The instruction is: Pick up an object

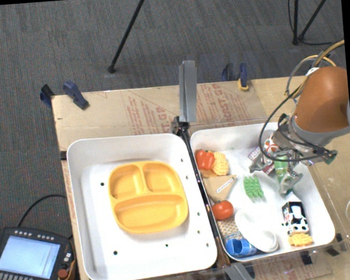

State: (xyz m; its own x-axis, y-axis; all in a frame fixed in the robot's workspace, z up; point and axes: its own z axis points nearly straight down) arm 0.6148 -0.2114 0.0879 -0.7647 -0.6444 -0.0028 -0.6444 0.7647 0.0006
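**Arm over right bin, fingers spread, nothing held**

Writing: red print on the cardboard bench top point(160, 104), too skewed to read. No readable labels on the objects.

Left bin point(80, 175): holds a yellow divided plate point(148, 196), three compartments, sitting centre-left, white floor showing all round it.

Right bin point(232, 136): crowded. Orange pepper toy point(205, 159) and yellow corn piece point(220, 163) at the left wall; tan wedge point(219, 187) below them; red tomato point(222, 209) below that. Green ridged piece point(253, 187) mid-bin. White bowl point(256, 228) at the near side, blue item point(238, 246) just beside it. Black-and-white carton point(294, 216) near the right wall, yellow waffle piece point(300, 239) just below it.

Gripper point(274, 169) hangs over the bin's right half, fingers apart, a green object between them but contact unclear. Bare floor along the far wall.
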